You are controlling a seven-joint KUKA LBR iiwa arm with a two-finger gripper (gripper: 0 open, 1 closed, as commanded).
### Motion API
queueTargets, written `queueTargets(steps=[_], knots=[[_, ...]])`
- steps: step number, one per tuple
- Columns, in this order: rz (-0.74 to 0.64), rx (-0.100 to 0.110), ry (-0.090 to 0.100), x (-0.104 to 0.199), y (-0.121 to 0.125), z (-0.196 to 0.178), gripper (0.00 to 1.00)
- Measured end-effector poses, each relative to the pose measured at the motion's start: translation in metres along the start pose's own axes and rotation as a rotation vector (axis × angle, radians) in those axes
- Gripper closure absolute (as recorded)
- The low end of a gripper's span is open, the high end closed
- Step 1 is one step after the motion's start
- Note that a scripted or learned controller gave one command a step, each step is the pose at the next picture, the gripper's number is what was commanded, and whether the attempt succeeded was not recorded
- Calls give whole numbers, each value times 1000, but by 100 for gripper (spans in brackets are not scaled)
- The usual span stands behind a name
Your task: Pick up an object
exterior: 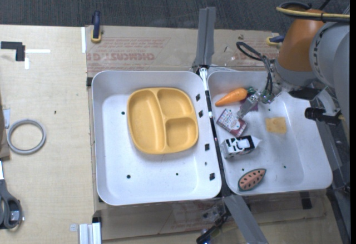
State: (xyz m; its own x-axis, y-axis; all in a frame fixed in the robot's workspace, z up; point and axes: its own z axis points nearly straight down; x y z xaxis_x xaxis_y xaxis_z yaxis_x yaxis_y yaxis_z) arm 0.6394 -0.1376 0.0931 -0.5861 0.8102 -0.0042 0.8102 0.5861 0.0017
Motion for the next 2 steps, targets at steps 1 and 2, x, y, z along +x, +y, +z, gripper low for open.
queueTargets(steps=[1, 2], knots=[[-3, -1, -6, -1, 1, -11, 100], [174, 0, 0, 1, 24, -1, 100]])
